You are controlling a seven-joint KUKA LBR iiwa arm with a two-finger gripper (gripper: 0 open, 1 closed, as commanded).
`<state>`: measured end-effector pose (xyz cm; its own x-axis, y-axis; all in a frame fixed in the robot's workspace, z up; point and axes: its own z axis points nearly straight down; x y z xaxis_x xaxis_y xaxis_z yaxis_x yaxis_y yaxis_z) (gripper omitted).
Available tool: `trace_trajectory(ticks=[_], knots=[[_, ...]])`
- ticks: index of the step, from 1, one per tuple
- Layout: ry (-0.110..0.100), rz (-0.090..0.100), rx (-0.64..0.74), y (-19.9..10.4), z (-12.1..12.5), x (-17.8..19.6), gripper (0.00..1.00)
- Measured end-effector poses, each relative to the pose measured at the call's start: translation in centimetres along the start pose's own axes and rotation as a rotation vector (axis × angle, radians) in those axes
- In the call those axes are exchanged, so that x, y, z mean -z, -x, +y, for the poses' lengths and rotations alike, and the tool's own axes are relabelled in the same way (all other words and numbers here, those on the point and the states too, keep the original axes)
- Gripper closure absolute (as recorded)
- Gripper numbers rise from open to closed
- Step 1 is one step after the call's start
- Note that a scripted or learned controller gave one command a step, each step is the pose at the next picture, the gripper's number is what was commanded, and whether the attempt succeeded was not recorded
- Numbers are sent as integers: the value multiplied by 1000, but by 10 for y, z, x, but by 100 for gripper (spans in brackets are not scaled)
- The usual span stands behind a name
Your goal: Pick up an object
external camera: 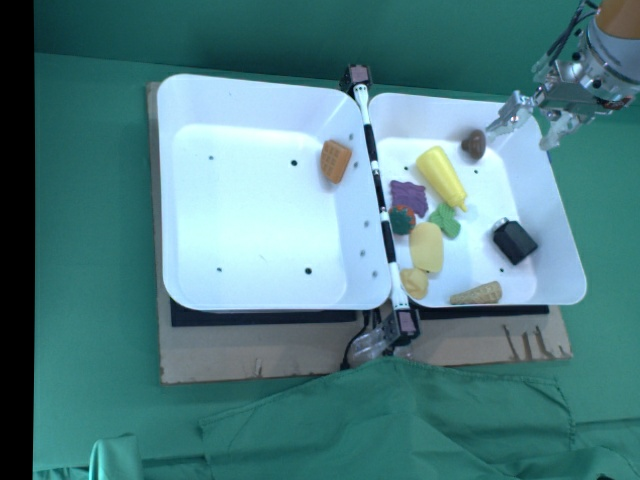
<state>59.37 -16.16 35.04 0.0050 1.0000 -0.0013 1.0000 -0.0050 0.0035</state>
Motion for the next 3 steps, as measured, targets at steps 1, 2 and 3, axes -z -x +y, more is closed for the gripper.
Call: trace_trajectory(ticks=[1,2,3], knots=[[-10,0,-2,27,22,-98,0],[6,-5,6,-8,83,-171,0],[19,-9,0,-4,84,-150,100]])
